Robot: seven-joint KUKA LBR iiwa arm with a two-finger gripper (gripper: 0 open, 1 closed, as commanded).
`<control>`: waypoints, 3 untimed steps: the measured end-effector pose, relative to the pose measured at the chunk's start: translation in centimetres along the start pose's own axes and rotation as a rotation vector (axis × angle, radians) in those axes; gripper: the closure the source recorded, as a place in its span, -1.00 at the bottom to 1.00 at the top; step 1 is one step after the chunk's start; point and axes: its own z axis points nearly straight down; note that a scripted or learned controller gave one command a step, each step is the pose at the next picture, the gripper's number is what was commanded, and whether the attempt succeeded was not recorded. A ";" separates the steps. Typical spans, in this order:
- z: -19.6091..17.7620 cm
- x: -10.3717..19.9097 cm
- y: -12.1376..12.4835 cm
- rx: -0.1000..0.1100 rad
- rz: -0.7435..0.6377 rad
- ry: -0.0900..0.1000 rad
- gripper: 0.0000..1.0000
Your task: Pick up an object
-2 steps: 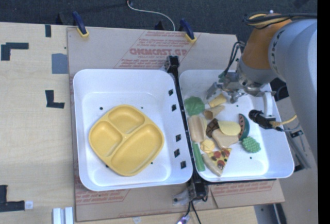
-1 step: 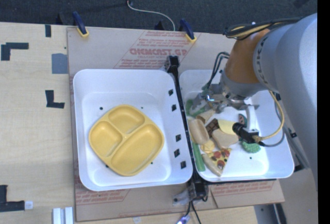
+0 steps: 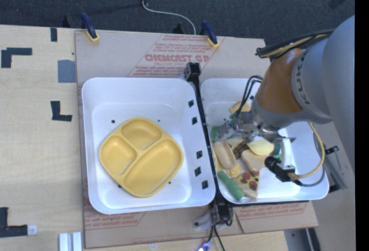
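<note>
While arm crowds rt bin (image 3: 323, 189), pincer (image 3: 249, 135) (grip state unclear) sits mid-clutter.

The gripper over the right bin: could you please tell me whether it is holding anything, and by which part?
That cannot be told: the gripper sits low among the toy food in the right bin, hidden by the arm's wrist.

Heap of toy food (image 3: 242, 163) in right bin (image 3: 314, 189), near divider: tan bun, pale yellow piece, pizza slice, green veg at front.
</note>
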 end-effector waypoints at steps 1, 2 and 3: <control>0.3 0.0 5.9 0.009 -0.007 0.005 -1.00; 0.6 -0.4 11.0 0.013 -0.007 0.004 -1.00; 0.4 -1.2 7.1 0.012 -0.004 0.004 -1.00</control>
